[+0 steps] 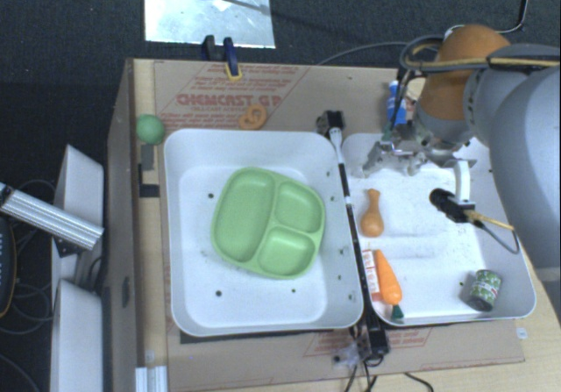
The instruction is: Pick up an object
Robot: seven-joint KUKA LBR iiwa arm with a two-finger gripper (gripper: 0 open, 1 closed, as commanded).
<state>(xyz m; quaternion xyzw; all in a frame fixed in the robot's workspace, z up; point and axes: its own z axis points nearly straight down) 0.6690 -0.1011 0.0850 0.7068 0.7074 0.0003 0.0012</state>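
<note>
- The gripper (394,162) hangs over the far end of the right bin (508,298), close to its back rim; the view does not show whether it is open or closed, and nothing can be seen held in it.
- The arm (517,118) comes in from the right and covers the bin's far right corner.
- Nearest thing to pick: a small orange gourd (372,215), lying just below the gripper and close to the bin's left wall.
- A carrot (387,276) lies further toward the near edge, also against the left wall, with its green end at the near rim.
- A small tin can (482,288) stands in the near right corner, well apart from the gourd and the carrot.
- The left bin (197,294) holds a green divided plate (267,222), lying tilted in the middle.
- A black-headed brush (333,125) lies along the rim between the two bins, just left of the gripper.
- On the bench outside the bins: a green ball (149,128) by the left bin's far corner, and a pretzel (252,116) behind that bin.
</note>
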